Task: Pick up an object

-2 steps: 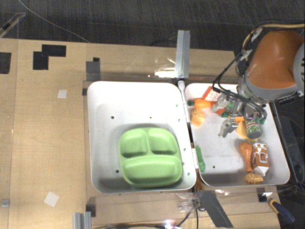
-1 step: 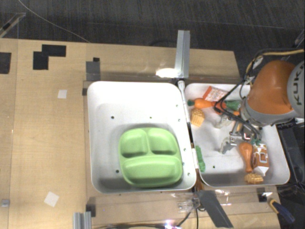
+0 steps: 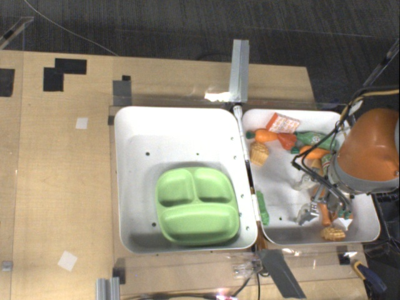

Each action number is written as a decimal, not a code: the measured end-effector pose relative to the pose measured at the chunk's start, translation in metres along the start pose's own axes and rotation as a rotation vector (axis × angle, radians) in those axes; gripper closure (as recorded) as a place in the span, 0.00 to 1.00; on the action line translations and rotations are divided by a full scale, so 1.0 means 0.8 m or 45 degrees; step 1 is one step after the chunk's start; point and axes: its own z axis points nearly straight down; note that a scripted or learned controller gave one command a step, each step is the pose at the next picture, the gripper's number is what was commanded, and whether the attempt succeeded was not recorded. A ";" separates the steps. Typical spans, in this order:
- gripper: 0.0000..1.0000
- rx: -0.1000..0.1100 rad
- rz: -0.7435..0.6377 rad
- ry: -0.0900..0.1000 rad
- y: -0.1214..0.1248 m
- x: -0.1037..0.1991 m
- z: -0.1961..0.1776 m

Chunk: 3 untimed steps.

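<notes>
The right bin (image 3: pixel 278 186) holds several small toy foods. At its back lie a red and white packet (image 3: pixel 284 123), an orange carrot (image 3: pixel 265 135), a tan lumpy piece (image 3: pixel 259 154) and a green piece (image 3: pixel 314 139). My gripper (image 3: pixel 310 210) is low in the bin's front right part, under the orange-banded wrist (image 3: pixel 370 152). A small orange piece (image 3: pixel 325 215) lies right beside it, and a yellow-brown piece (image 3: pixel 333 234) sits just in front of it at the bin's front wall. The wrist and cables hide what is beneath them.
The left bin (image 3: pixel 134 167) holds a green compartment plate (image 3: pixel 197 205) at its front middle. A slim green piece (image 3: pixel 262 207) lies against the right bin's left wall. A metal post (image 3: pixel 239 70) stands behind the divider between the bins.
</notes>
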 end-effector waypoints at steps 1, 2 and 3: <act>0.00 0.003 -0.252 -0.007 0.054 0.019 -0.001; 0.00 0.001 -0.100 0.005 0.070 0.001 0.000; 0.00 -0.002 -0.033 0.004 0.085 -0.068 0.003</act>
